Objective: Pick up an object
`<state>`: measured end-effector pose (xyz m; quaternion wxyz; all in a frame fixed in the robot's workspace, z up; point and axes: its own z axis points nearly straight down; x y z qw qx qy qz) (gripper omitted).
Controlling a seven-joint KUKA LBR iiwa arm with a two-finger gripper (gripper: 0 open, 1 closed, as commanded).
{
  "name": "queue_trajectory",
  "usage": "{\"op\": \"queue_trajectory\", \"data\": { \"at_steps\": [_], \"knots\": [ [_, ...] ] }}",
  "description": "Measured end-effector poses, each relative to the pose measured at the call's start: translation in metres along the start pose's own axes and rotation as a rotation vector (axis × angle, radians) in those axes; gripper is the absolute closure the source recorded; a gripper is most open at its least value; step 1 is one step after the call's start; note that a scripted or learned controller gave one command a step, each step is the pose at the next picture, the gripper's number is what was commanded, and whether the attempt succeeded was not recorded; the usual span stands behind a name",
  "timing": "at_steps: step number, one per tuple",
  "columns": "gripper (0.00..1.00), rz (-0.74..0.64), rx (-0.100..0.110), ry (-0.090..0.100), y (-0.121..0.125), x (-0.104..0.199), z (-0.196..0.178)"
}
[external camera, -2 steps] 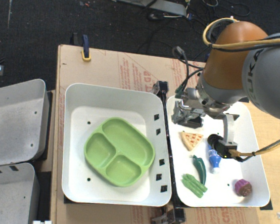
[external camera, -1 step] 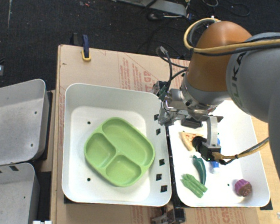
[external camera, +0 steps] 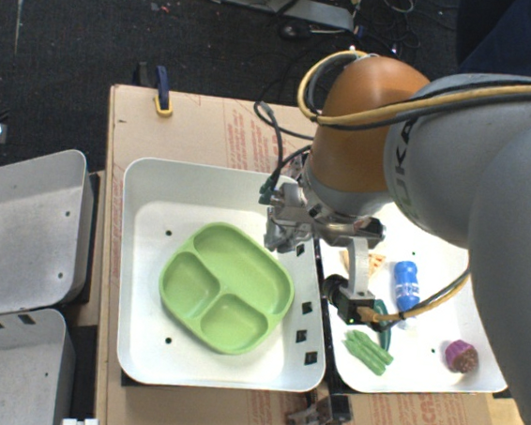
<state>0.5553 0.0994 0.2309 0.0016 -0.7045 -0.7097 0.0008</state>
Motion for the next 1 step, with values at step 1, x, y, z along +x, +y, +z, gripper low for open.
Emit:
{"op": "queue_trajectory", "data": {
  "at_steps": [1],
  "knots": [
    [0.00, 0.007, -0.002, -0.002, 0.0010, -0.0034, -0.0006]
  ]
}}
